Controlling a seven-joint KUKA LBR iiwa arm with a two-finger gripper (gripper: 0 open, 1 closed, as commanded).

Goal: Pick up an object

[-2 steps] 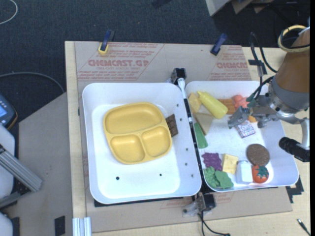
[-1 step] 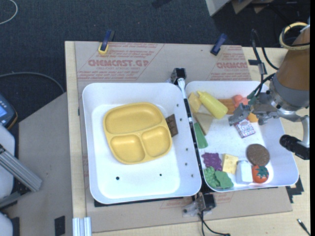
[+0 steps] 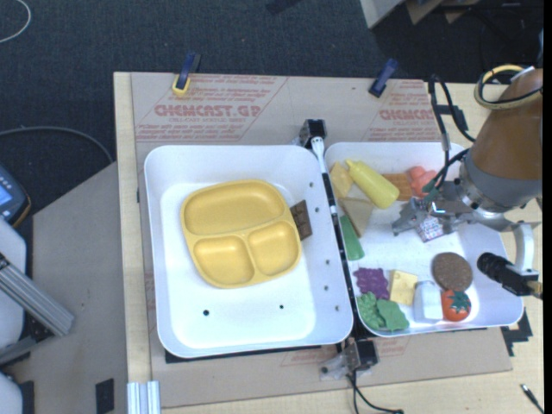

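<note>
Claw (image 3: 420,220) hovering in the right bin (image 3: 509,317), grip state I cannot tell, yellow mustard bottle (image 3: 373,184) lying tilted nearby, yellow divided tray (image 3: 239,231) sitting in the left bin (image 3: 164,231).

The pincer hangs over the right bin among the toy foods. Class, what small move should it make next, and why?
Probably a short descent: the pincer sits over bare floor of the right bin, with the orange piece just beyond it and the brown disc nearer the camera. Nothing shows between its tips yet.
</note>
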